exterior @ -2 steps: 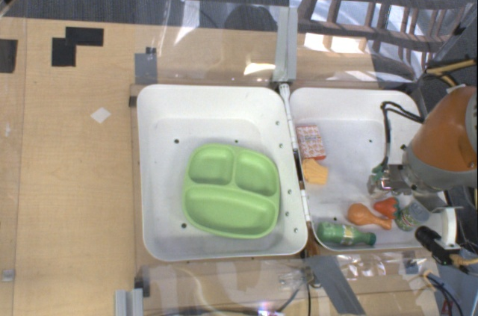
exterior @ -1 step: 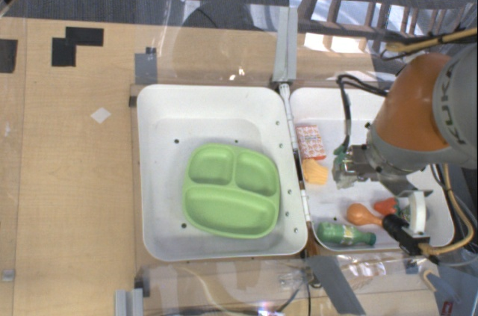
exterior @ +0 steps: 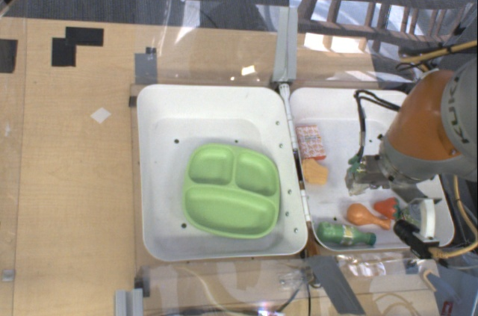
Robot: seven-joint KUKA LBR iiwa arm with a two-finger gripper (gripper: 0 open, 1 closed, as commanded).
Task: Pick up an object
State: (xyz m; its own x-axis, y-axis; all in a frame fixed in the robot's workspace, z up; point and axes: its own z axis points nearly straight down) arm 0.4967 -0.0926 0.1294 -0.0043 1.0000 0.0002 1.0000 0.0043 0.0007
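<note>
**Arm over the right bin**

The gripper (exterior: pixel 357 178) hangs in the right bin (exterior: pixel 336 109); whether it is open I cannot tell. Near it lies a smooth orange pear-shaped toy (exterior: pixel 364 214), long axis running left-right, narrow end rightward. A glossy green bottle (exterior: pixel 343 234) lies sideways below it.

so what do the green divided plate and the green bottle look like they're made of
Green divided plate: probably matte moulded plastic, given its even colour, rounded compartments and soft sheen. Green bottle: glossy, likely plastic or toy glass; bright glints show, but it is too small to settle.
</note>
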